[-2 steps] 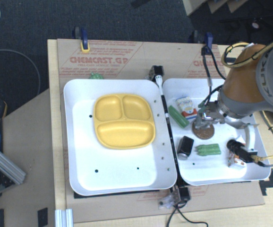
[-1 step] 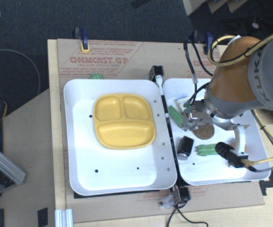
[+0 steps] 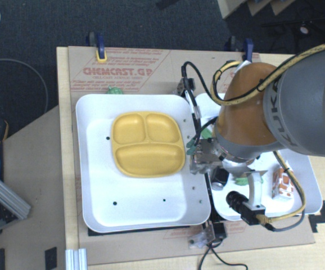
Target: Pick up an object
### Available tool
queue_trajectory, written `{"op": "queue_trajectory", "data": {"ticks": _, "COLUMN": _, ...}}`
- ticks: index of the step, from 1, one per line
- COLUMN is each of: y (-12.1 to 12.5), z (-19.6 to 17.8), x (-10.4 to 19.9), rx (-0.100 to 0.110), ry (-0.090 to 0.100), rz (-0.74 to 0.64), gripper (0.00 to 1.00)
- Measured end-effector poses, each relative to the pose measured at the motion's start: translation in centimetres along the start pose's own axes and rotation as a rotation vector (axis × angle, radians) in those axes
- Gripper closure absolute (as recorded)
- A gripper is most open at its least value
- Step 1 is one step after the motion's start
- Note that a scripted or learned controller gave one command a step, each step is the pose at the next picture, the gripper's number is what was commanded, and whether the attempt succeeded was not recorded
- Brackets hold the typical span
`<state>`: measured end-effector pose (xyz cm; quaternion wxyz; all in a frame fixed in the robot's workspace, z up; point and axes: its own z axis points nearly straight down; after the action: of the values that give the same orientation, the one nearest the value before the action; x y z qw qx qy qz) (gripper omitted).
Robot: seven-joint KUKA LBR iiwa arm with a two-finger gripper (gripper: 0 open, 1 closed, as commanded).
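The end effector (image 3: 203, 161) sits low beside the yellow divided plate (image 3: 148, 143); its opening cannot be told.

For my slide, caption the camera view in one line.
KUKA arm reaches into the right bin; a yellow divided plate sits in the left bin.

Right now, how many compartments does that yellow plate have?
3. The yellow plate in the left bin has two small compartments side by side at its far edge and one wide compartment along its near edge. None look hidden.
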<state>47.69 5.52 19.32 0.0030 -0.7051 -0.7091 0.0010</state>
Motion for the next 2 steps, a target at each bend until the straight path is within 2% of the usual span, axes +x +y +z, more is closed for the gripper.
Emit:
{"op": "queue_trajectory", "data": {"ticks": 1, "y": 0.3, "z": -9.3, "x": 9.3, "rx": -0.015, "ry": 0.001, "rz": -0.003, "gripper": 1.0}}
{"op": "queue_trajectory", "data": {"ticks": 2, "y": 0.1, "z": -2.1, "x": 17.4, "rx": 0.002, "ry": -0.003, "rz": -0.002, "gripper": 1.0}}
